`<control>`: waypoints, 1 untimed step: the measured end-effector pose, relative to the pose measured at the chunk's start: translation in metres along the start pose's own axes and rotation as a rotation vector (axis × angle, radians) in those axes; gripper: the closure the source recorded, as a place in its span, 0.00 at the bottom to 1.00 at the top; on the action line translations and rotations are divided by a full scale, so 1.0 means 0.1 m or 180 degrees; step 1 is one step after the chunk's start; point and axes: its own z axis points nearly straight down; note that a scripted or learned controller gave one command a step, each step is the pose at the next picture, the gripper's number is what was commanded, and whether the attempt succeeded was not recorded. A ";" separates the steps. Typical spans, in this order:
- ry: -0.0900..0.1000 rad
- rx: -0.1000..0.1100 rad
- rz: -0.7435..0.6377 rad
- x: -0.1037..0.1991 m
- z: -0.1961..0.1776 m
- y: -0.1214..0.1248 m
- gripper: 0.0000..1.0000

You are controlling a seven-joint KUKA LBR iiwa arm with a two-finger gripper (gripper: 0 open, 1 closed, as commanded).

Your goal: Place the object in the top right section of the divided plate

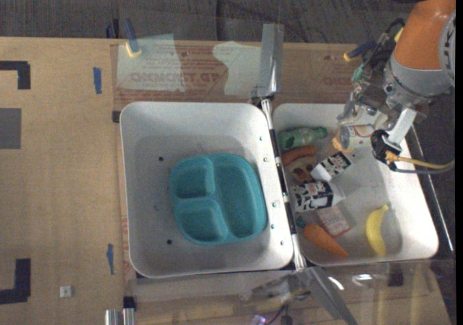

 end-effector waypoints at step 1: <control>0.0005 0.0008 -0.0112 0.73 0.31 -0.25 1.00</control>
